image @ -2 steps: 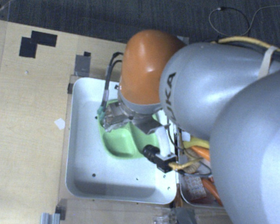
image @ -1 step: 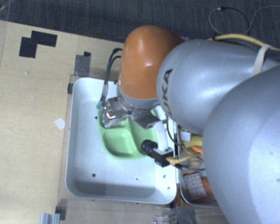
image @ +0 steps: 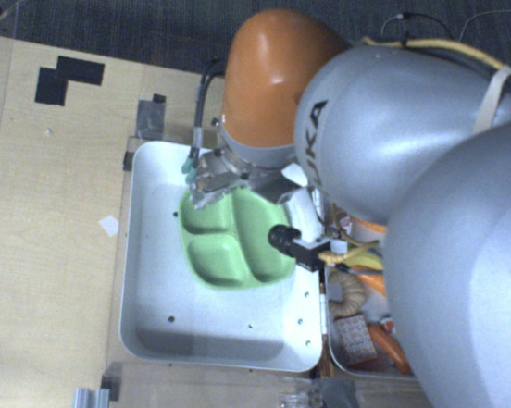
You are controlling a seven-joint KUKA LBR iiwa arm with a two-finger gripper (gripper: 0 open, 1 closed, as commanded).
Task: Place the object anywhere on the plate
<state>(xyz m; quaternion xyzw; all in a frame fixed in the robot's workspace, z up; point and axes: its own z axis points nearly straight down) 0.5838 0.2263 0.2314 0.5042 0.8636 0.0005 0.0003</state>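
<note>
Plate (image: 232, 242), light green and split into compartments, lies in the left white bin (image: 150, 259), toward that bin's far right part, with its long axis running roughly from the far-left corner toward the near right. Directly over its far edge hangs the claw (image: 213, 184), a metal assembly below the orange band (image: 272, 75) of the grey arm (image: 427, 174); whether its fingers are apart or together cannot be told from this slant, and nothing can be seen between them. Black letters reading "KUKA" run down the arm's grey shell just right of the orange band. The right bin (image: 348, 355), mostly hidden under the arm, holds a clutter of small items, among them something orange (image: 390, 349) and a brownish textured piece (image: 355, 337), probably toy food. Both bins sit on a pale wooden counter (image: 35, 244).
</note>
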